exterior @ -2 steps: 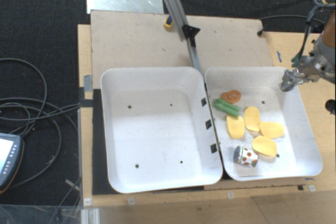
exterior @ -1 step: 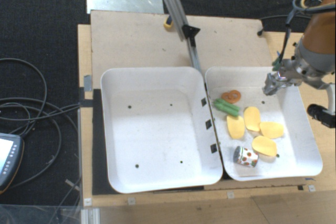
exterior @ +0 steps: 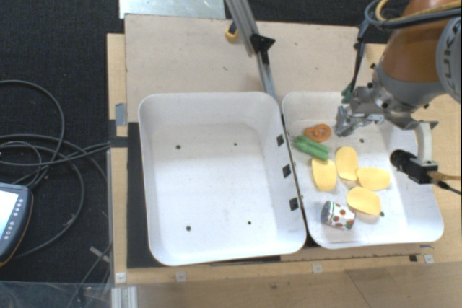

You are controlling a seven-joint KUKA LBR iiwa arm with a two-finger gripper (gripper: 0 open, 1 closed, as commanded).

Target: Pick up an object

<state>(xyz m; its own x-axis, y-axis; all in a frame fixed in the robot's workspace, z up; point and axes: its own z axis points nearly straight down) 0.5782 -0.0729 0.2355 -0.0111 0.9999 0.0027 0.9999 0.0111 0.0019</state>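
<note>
Two shallow white plastic bins stand side by side on the light brown tabletop (exterior: 188,54). The left bin (exterior: 213,177) shows its white floor with a few small dark dots. The right bin (exterior: 415,220) holds all the objects. There are four flat yellow oval pieces (exterior: 346,164) lying close together in the middle of it, some of them touching. At the far left of this group lies a green long pod-shaped item (exterior: 311,148), and just behind it a small orange round piece with a dark centre (exterior: 317,132). At the near side, just beside the nearest yellow piece, a small white cylinder with red dots (exterior: 337,215) lies tilted.

A grey metal pole (exterior: 238,0) comes slanted from the far side and ends at the wall between the bins. On the dark floor at the left there are black cables (exterior: 50,148) and a part of a grey device with a screen (exterior: 11,216).

The end effector (exterior: 349,122) hangs over the far part of the right bin, just right of the orange piece. Whether its fingers are apart or together I cannot tell, and nothing is visible between them.
</note>
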